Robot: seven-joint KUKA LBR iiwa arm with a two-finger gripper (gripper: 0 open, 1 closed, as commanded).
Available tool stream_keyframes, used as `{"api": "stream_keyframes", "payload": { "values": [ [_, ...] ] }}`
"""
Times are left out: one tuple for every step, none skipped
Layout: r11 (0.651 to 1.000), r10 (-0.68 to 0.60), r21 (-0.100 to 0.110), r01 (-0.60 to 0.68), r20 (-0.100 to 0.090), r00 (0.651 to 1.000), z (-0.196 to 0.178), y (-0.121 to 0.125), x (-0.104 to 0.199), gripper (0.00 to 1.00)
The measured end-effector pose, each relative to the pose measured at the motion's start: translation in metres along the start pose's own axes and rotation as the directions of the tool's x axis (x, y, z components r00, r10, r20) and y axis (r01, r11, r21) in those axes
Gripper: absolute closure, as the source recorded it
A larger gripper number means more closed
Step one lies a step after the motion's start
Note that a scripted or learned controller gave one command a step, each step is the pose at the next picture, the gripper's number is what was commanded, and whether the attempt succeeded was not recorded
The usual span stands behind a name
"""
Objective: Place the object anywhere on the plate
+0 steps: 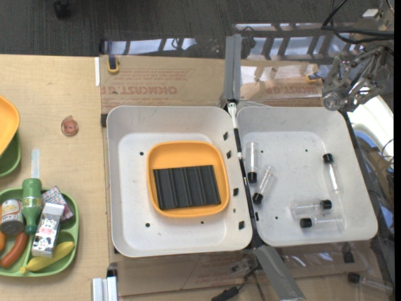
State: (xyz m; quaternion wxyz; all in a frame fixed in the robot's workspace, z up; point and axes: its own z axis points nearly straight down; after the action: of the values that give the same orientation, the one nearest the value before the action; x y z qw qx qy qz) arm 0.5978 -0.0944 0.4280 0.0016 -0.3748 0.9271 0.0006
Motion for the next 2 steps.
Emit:
{"api": "stream_keyframes", "payload": {
  "values": [
    [0.983, -0.183, 0.0, 0.183, 0.001, 0.983, 0.038, -0.035, -0.053, 1.0],
    [0.902, -0.431, -0.002, 0.431, 0.0, 0.902, 0.135, -0.017, -0.069, 1.0]
  ]
}}
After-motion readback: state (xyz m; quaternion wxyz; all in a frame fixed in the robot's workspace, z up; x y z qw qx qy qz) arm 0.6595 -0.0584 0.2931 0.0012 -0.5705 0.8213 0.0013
